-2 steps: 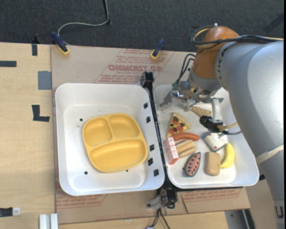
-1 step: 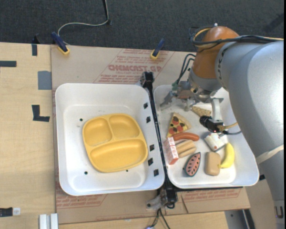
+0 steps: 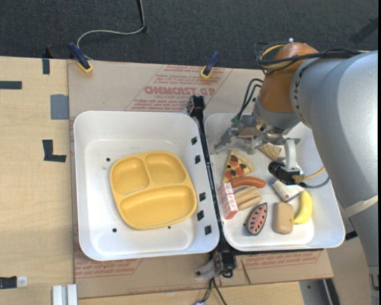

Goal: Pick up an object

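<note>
While the gripper [image 3: 249, 134] hovers near the right bin's [image 3: 324, 239] back edge, jaw state indeterminate, next comes descent onto the pizza slice [image 3: 237, 164].

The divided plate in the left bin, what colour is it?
Yellow; the yellow three-compartment plastic plate shows best in the camera view.

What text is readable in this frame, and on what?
"CHEMCAST GP", red print on the brown sheet under the bins, partly blurred, so the reading is uncertain.
More red print on the sheet's front edge: too small to read.
Red-and-white packet in the right bin: markings unreadable.
</note>
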Controlling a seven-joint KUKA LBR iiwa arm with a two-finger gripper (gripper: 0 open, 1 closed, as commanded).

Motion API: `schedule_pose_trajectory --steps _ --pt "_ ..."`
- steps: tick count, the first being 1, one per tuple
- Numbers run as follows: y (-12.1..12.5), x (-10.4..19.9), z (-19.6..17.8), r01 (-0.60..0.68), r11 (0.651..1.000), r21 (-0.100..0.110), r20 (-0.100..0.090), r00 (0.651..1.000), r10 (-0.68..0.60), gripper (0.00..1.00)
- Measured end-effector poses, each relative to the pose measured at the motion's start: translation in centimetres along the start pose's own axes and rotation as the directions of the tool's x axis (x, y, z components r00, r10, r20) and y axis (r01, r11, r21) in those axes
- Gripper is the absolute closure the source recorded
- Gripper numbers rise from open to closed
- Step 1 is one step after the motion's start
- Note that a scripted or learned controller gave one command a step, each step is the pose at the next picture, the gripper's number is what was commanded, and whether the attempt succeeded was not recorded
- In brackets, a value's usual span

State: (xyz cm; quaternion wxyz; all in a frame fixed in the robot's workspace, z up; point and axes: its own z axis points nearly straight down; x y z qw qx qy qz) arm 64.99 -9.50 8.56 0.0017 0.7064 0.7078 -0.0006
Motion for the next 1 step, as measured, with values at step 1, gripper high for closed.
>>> schedule_pose_trajectory --steps 1 --pt "-1.77 0.01 -0.04 0.000 1.000 -0.001 0.000 1.000 0.000 0.00"
